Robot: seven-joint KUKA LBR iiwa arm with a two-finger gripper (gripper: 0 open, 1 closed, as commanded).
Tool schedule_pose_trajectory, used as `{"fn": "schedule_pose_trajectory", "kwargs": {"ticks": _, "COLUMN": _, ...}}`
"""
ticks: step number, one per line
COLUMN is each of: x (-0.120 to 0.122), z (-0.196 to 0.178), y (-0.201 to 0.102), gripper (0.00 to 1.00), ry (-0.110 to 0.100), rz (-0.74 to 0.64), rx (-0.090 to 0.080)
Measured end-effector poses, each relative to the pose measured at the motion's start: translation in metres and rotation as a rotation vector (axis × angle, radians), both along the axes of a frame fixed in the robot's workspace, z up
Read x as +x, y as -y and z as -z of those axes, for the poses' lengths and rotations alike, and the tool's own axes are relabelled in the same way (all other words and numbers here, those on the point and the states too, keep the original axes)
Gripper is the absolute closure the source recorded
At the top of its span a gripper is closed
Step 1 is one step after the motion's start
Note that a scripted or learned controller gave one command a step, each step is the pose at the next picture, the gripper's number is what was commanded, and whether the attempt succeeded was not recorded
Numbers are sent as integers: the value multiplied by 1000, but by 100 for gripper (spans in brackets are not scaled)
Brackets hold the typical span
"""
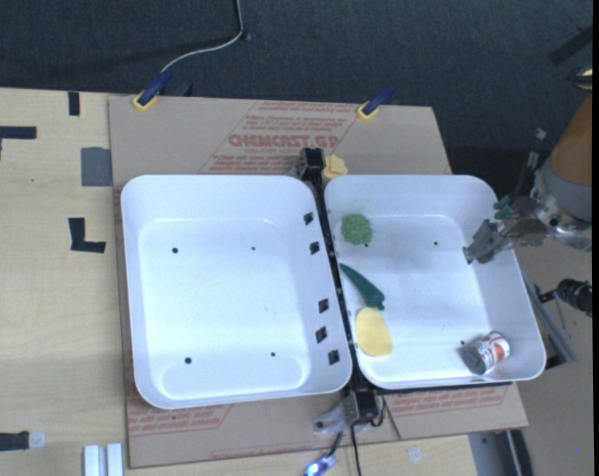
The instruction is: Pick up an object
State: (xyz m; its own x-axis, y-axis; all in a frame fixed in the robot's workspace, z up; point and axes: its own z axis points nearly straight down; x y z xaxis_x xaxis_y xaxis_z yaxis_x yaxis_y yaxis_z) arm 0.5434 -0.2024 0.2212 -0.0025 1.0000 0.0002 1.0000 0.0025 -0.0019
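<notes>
Cardboard sheet (280, 137) under bins; two clamps (151, 92).

The arm (577, 181) ran off the right edge, leaving little beyond its orange band and wrist in frame. The gripper (483, 243) was too small and dark to read. The label on the small can (486, 351) was blurred and illegible

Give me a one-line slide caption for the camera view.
Gripper over right bin's edge; broccoli, pepper, lemon, can inside.
</notes>
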Motion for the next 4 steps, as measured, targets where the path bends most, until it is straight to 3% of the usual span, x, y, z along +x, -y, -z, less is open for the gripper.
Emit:
{"fn": "schedule_pose_trajectory", "kwargs": {"ticks": 1, "x": -7, "z": -210, "y": 10, "gripper": 100, "ry": 20, "rz": 1, "rx": -8}}
{"fn": "schedule_pose_trajectory", "kwargs": {"ticks": 2, "x": 2, "z": -322, "y": 17, "gripper": 100, "ry": 15, "rz": 0, "rx": -7}}
{"fn": "schedule_pose_trajectory", "kwargs": {"ticks": 3, "x": -58, "z": -315, "y": 6, "gripper": 100, "ry": 3, "rz": 2, "rx": -1}}
{"fn": "schedule_pose_trajectory", "kwargs": {"ticks": 4, "x": -56, "z": -314, "y": 6, "gripper": 0, "ry": 2, "rz": 2, "rx": -1}}
